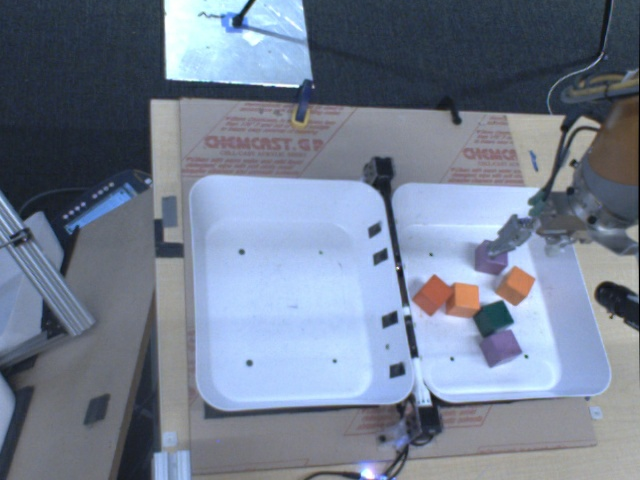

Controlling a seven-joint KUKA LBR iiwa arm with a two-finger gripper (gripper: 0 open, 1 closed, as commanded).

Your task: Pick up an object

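Observation:
The right bin [440,223] holds several small blocks. A purple block [489,260] lies near the middle of the bin, and my gripper [503,240] hangs right over its upper right corner, reaching in from the right. I cannot tell whether the gripper touches the block. Below it sit three orange blocks [432,294] [463,299] [516,284], a dark green block [493,318] and a second purple block [500,347].
The left bin [290,298] lies beside the right one, with a black hinge strip [395,288] between them. A shiny metal sheet [237,26] lies on the floor at the back. Cables hang at the upper right.

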